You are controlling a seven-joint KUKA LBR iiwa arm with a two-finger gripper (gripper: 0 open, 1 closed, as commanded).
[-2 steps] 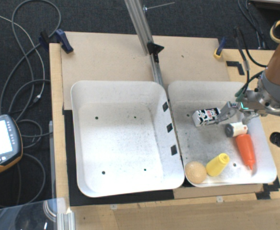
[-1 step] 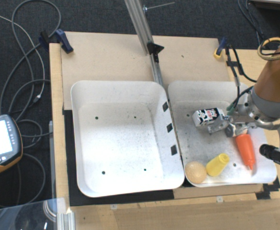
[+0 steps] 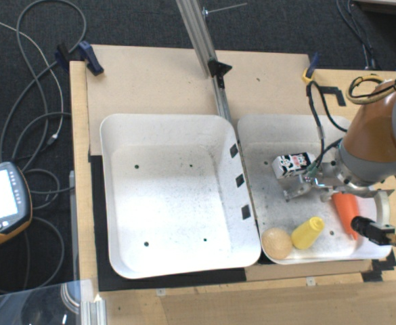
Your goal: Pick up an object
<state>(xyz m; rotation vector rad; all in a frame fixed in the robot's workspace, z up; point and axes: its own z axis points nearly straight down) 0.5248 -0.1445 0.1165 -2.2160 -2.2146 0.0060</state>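
Worktop carries two bins; right bin (image 3: 265,131) holds carton (image 3: 292,164), carrot (image 3: 346,210), yellow bottle (image 3: 306,233) and ball (image 3: 277,242) toward its front edge. Gripper (image 3: 319,181) hangs beside carton; finger state indeterminate. Nothing lifted; pick not yet done.

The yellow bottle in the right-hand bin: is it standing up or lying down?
Lying down. The yellow bottle rests on its side on the right bin floor, next to a tan ball.
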